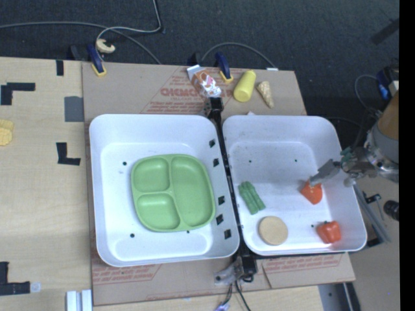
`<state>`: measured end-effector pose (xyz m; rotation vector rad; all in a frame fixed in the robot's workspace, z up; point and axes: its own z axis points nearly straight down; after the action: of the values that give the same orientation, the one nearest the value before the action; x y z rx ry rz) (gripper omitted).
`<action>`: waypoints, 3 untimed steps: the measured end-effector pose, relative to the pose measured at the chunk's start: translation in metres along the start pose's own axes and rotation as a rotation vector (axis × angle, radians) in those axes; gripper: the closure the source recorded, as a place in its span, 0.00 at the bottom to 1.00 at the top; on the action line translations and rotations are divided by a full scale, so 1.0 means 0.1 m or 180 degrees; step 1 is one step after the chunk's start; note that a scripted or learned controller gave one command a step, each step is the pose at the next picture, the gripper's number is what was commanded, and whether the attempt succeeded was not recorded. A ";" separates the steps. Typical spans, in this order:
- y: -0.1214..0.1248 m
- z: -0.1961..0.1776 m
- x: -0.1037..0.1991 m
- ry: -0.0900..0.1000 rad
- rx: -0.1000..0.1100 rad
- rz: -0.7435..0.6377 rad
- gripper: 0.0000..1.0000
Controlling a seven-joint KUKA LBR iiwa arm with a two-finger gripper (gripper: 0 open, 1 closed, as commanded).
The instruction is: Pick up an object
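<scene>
The right bin (279, 131) holds a green ridged piece (251, 197), a tan round disc (273, 230), a red-orange pepper-like piece (329, 232) and a small orange piece (312, 192). My gripper (322, 175) reaches in over the right bin's right wall, low and slanted down to the left. Its tip is right at the top of the small orange piece, touching it or nearly so. I cannot make out whether the piece is gripped.
A green divided plate (173, 192) lies in the left bin (107, 173). On the cardboard behind the bins are a yellow bottle (244, 86), a tan cone (266, 94) and a small packet (205, 81). The arm's body (384, 144) hangs over the right bin's right edge.
</scene>
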<state>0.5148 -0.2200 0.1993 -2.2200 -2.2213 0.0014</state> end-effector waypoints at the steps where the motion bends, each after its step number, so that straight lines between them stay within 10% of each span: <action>1: 0.21 1.12 -0.03 0.0000 -0.0019 -0.0007 0.00; 2: -0.05 1.12 0.08 -0.0018 -0.0031 -0.0002 0.00; 3: -0.04 1.02 0.08 -0.0015 -0.0031 -0.0002 1.00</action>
<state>0.5103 -0.2117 0.0973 -2.2266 -2.2292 -0.0041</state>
